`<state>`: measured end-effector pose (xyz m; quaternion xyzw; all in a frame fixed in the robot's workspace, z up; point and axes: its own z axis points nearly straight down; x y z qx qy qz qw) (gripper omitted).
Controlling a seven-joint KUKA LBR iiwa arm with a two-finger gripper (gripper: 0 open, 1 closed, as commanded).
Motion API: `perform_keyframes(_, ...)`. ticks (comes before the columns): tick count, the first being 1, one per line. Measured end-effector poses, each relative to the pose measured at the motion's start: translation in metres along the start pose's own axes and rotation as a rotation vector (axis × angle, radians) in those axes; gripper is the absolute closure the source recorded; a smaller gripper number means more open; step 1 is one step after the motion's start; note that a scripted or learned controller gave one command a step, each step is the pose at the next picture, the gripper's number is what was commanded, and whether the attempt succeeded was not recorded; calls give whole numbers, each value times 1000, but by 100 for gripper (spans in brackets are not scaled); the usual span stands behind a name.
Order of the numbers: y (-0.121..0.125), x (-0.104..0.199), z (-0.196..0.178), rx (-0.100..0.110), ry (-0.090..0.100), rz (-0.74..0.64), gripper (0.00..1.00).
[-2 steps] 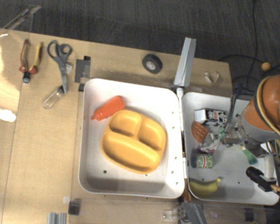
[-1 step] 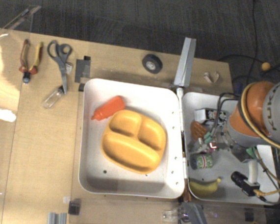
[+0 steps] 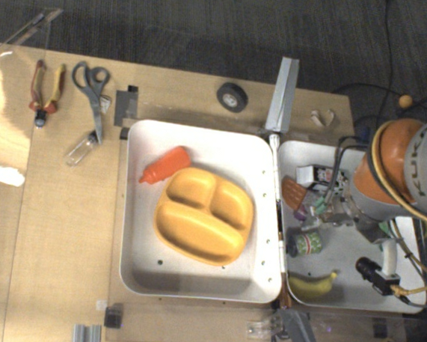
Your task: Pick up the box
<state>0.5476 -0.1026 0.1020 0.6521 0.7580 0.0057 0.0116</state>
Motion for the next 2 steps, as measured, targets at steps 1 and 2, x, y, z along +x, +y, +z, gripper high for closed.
perform_keyframes(1,87,51,-83,15,11,-273,100)
perform_keyframes(2,78,90,-160,10,13,-575,100)
